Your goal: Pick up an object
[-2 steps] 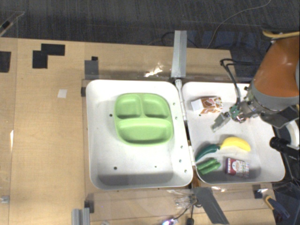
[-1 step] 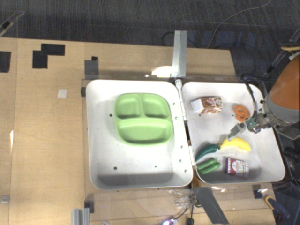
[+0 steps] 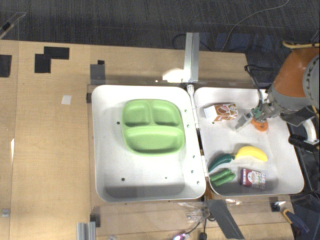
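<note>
In the right bin [image 3: 295,184], toward its 1 o'clock corner, the gripper [image 3: 254,116] sits beside a small orange object [image 3: 260,124]; whether it grips anything I cannot tell.

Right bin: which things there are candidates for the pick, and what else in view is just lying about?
Candidates for the pick, all in the right bin:
- small carton
- orange item by the end effector
- banana
- green vegetables
- dark packet

Just lying about:
- green divided plate in the left bin
- cable on the floor
</note>
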Tool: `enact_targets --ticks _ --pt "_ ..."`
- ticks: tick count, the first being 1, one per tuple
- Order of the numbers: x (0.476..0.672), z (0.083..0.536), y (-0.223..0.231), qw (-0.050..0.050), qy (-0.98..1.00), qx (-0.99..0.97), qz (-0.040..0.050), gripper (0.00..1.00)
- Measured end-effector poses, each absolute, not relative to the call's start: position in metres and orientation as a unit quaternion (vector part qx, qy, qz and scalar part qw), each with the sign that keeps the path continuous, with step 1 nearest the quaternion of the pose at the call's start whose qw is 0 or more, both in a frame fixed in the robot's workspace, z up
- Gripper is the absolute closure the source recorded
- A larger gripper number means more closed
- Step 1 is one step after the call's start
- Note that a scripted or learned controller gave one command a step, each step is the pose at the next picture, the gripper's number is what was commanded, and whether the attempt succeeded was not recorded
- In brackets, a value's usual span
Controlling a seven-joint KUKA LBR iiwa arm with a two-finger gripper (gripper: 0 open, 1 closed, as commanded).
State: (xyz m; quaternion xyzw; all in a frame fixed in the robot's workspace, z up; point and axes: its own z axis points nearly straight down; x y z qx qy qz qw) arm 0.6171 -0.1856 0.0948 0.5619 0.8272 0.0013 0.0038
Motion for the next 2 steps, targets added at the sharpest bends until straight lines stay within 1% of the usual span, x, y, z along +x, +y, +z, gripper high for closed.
enact_targets --ticks 1,2 --pt "0.596 0.143 -0.205 0.004 0.810 0.586 0.0015 0.00" --pt "0.606 0.090 -0.205 0.007 0.800 0.599 0.0024 0.00"
